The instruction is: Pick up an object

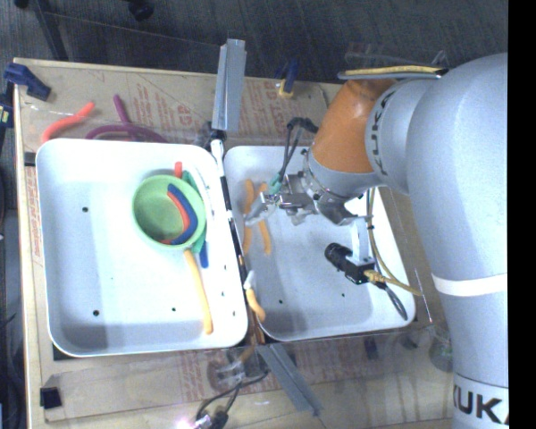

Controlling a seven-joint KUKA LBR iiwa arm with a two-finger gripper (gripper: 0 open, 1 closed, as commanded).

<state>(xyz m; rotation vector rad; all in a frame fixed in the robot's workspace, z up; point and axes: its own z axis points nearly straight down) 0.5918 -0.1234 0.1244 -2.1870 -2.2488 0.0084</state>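
My gripper (266,200) is low over the left part of the right bin (317,315), reaching in from the right. Several small orange pieces lie around it: one slim piece (248,195) just to its left by the bin wall, and another (266,236) just below it. A third orange piece (255,308) rests near the bin's lower left corner. Nothing can be made out in the gripper's grasp; the wrist hides what is under it.
The left bin (80,275) holds a green bowl (165,211) with red and blue pieces inside, and a long yellow stick (201,293) running down from it. Pink and orange tubes (116,130) lie on the bench behind that bin.
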